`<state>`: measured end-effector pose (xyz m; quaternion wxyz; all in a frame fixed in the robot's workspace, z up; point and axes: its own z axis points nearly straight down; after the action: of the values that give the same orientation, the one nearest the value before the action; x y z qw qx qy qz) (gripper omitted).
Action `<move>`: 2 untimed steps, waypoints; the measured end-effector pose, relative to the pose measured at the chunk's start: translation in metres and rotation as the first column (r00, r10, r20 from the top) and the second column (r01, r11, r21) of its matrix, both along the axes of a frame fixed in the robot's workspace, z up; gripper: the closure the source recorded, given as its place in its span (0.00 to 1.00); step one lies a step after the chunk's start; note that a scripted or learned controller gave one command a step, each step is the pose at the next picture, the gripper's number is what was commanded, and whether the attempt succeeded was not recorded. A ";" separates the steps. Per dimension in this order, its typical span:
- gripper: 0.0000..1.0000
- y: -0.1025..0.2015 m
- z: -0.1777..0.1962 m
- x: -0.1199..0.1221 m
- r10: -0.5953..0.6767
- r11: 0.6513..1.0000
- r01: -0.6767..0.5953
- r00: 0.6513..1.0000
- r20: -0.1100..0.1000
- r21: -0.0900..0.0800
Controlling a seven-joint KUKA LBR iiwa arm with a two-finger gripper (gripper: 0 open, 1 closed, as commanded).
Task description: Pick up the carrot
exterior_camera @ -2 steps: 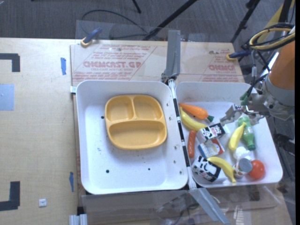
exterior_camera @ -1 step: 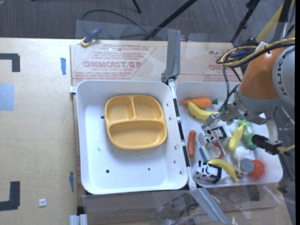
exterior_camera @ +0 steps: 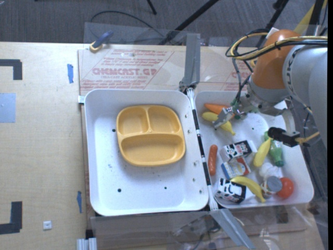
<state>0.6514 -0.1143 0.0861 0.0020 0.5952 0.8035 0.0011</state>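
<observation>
Carrot [exterior_camera: 215, 108] in right bin, just up-left of my claw [exterior_camera: 227, 117], nearly touching. Long axis runs left-right, across my approach. My claw's opening: cannot tell (too small, cluttered). Yellow banana [exterior_camera: 218, 120] lies just beneath.

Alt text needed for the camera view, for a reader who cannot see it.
The grey arm's pincer hangs low in the right white bin, next to the small orange carrot and a yellow banana near its far left corner. Other toy foods crowd that bin; the left white bin holds a yellow three-compartment plastic plate.
</observation>
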 end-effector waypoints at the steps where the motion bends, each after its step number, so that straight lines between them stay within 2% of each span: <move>1: 0.00 0.000 0.000 0.000 0.000 1.000 0.000 1.000 0.000 0.000; 2: 0.00 0.000 0.000 0.000 0.000 1.000 0.000 1.000 0.000 0.000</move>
<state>0.6513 -0.1145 0.0859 0.0019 0.5954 0.8034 0.0010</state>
